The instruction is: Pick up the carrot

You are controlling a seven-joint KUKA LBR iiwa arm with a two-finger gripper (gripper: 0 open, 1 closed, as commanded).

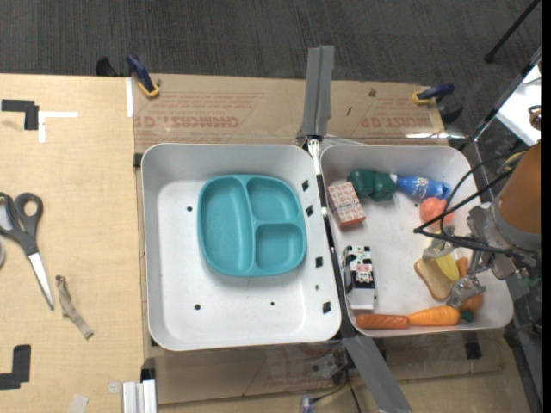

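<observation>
The carrot (435,317) is orange with a small green end. It lies flat along the front wall of the right bin (392,153), near that bin's front right corner. My gripper (469,287) hangs over the right side of the same bin, just above and slightly right of the carrot's thick end. Its tip is close to a small orange piece (473,300) by the bin wall. The arm's grey wrist and black cables hide part of the bin's right edge.
A red-orange sausage (383,321) lies left of the carrot, end to end with it. A toast slice (430,275), yellow item (446,263), cow-print box (359,274), pink box (345,205), green toy (372,183), blue bottle (422,185) and orange ball (433,210) share the bin. A teal divided plate (254,226) sits in the left bin.
</observation>
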